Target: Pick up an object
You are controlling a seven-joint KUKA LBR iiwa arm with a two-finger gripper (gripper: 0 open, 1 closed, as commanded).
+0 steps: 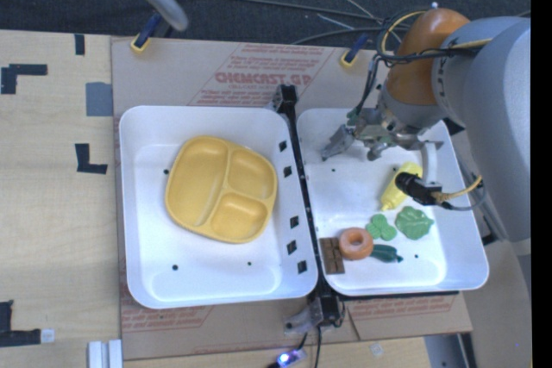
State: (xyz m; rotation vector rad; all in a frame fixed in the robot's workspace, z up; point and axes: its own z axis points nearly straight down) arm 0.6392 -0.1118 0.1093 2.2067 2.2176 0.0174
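My gripper (355, 145) hangs over the back of the right bin (341, 190), its two grey fingers spread open with nothing between them. In front of it and to the right lie a yellow toy (398, 189), a green leafy toy (415, 223) and a smaller green piece (381, 227). An orange ring (354, 242) rests near the bin's front, with a dark green item (385, 253) beside it. All of these lie apart from the fingers.
The left bin (147, 254) holds a yellow divided plate (222, 187). A black divider (297, 185) runs between the bins. A small brown card (332, 255) lies at the right bin's front left. The grey arm (496, 116) covers the bin's right side.
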